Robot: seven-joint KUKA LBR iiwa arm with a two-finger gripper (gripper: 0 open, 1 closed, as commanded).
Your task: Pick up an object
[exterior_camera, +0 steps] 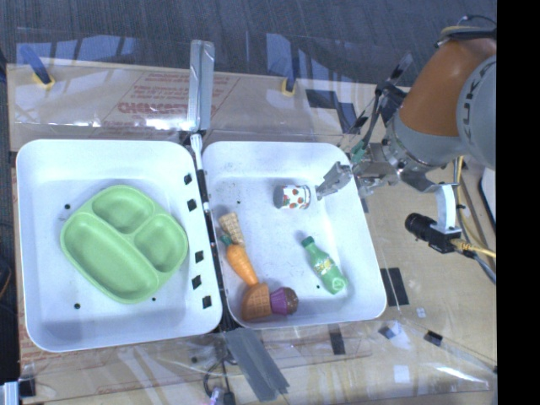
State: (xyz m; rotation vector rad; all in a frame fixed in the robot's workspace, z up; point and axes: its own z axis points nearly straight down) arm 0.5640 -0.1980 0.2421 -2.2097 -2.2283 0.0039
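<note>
The right bin (261, 163) holds several toys. A small white cup with red spots (293, 197) lies near the bin's upper middle. A green bottle (324, 266) lies toward the right wall. Along the left wall sit a tan cone piece (229, 226), an orange carrot (242, 263) and a brown cone with a purple scoop (270, 300). My gripper (331, 179) hangs low over the bin's upper right, just right of the spotted cup, with nothing seen in it.
A green divided plate (123, 241) lies in the left bin (51, 163). A metal divider (200, 83) stands between the bins at the back. The arm's orange band (443, 78) and cables hang over the bench to the right.
</note>
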